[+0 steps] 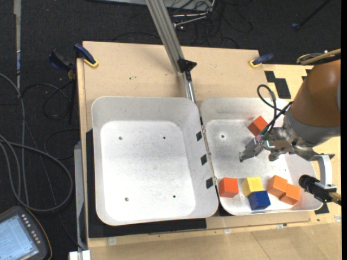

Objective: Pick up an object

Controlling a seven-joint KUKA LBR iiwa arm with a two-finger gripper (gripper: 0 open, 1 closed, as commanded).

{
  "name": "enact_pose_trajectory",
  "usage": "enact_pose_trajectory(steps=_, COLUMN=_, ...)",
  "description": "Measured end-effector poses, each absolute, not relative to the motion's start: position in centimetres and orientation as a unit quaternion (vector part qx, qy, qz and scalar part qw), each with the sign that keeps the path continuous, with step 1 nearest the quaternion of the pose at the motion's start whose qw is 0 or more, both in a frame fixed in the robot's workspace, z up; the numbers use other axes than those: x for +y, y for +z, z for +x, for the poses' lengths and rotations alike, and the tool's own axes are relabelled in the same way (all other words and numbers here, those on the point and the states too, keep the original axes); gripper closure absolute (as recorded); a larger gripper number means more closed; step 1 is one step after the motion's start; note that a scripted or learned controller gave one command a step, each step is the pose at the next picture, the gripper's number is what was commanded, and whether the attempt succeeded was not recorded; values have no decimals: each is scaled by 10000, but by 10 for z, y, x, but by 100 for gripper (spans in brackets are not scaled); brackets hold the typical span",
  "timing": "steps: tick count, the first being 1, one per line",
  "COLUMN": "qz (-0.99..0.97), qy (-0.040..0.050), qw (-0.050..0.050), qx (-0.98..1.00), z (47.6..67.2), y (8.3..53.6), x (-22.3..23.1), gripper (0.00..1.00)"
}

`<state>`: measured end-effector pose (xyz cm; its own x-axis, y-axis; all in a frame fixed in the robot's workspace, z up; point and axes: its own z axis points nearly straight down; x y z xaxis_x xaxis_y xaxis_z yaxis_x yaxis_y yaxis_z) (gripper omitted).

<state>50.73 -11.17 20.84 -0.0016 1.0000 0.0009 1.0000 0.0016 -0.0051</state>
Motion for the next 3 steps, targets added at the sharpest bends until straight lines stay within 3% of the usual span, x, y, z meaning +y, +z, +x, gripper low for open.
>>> enact_pose_trajectory(steps=1, qz=-7072, qy=1, qw=4, qx=-7070, z=508, y=210, x=-112, gripper=0)
enact_pose_trajectory(steps=3, qz=-7074, qy=15, qw=22, qx=-7069, z=505, y=122, x=-102, gripper=0)
